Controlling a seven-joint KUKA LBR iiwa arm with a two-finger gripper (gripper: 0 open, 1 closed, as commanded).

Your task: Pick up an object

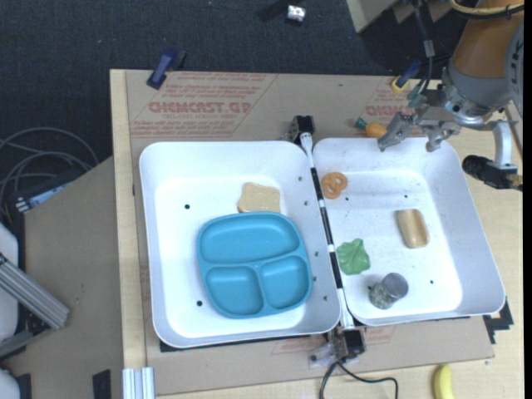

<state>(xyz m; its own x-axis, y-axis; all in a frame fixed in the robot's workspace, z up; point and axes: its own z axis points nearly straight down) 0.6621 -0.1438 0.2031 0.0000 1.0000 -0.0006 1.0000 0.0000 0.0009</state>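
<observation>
**Tool poised at the far rim of the right bin, nothing in its grasp**

Camera view: the tool [411,131] hangs at the far edge of the right bin [465,189], its two fingers [392,135] spread apart with nothing between them. The grey arm with its orange band comes in from the upper right, so the tool sits above the rim and not over any item; I judge the pick has not yet begun.

The likely candidates all lie in the right bin. A tan bread-like piece [411,227] rests near the bin's middle, its long axis running roughly from the far side to the near side, tilted slightly. It lies flat and apart from its neighbours, which should make it the easiest thing to close on if the fingers line up across its short width. An orange ring [334,184] lies flat just beside the divider between the bins, close to the wall, so a finger may have little room on that side. A green leafy piece [353,257] lies also near the divider, and a grey round object [387,289] sits near the front rim; neither has a clear long axis.

In the left bin [166,223] a blue divided plate [253,264] lies flat with its three compartments up, and a beige slice [258,198] lies just behind it, touching or nearly touching its far edge. Both bins rest on the surface [125,181], a board with red printed lettering.
</observation>
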